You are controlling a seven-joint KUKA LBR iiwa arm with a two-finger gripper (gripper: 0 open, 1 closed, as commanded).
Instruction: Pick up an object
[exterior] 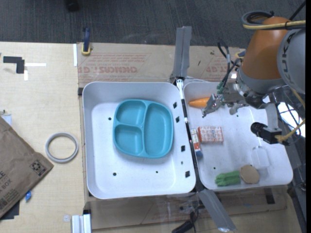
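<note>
Hand [221, 106] sits over the back of my right bin [272, 178], fingers apart, nothing between them. One fingertip is just beside the orange carrot-shaped piece [198, 102], which lies at the bin's back left corner; can't tell if they touch. Small red-and-white carton [210, 134] lies flat near the bin's left wall, well clear of my hand. Green toy [228, 178] and round tan piece [250, 174] lie side by side at the front edge. Clear cup-like thing [260, 157] near them, too faint to identify. Left bin [92, 144] holds a teal divided plate [144, 128]. Tape ring [61, 146] rests on the counter [39, 101], left of both bins.
</note>
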